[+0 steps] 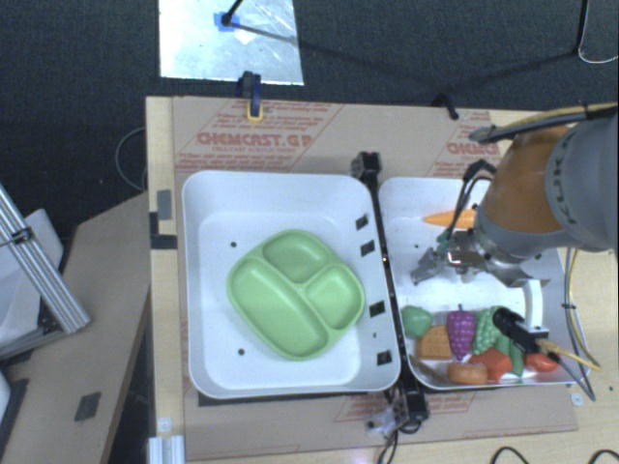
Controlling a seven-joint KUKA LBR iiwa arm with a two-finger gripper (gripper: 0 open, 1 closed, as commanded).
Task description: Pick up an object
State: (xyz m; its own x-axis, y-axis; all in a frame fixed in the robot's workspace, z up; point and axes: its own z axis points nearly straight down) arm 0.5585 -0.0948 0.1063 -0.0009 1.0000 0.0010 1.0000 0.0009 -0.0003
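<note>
On the left, the left bin [208, 259] is a shallow white tray with rounded corners and a smooth, slightly glossy floor. In it lies a pale green divided plate [295, 294], a rounded plastic dish with three compartments, turned at a slant and sitting toward the bin's near right. Nothing rests in the plate's compartments.

A black divider with clips [379, 259] runs between the bins, which stand side by side on a board of printed brown cardboard [261, 138].

The right bin [406, 211] holds a heap of toy food along its near edge: a round green piece [417, 319], a yellow-orange piece [435, 342], a purple bunch of grapes [460, 330], dark green items [488, 329] and red-orange pieces [488, 363], all crowded together and touching. An orange carrot [447, 218] lies apart near the bin's far side, partly hidden by the arm.

The gripper [440, 259] hangs over the bin's bare middle, between carrot and heap. Whether it is parted or clenched I cannot tell; nothing shows between its tips.
</note>
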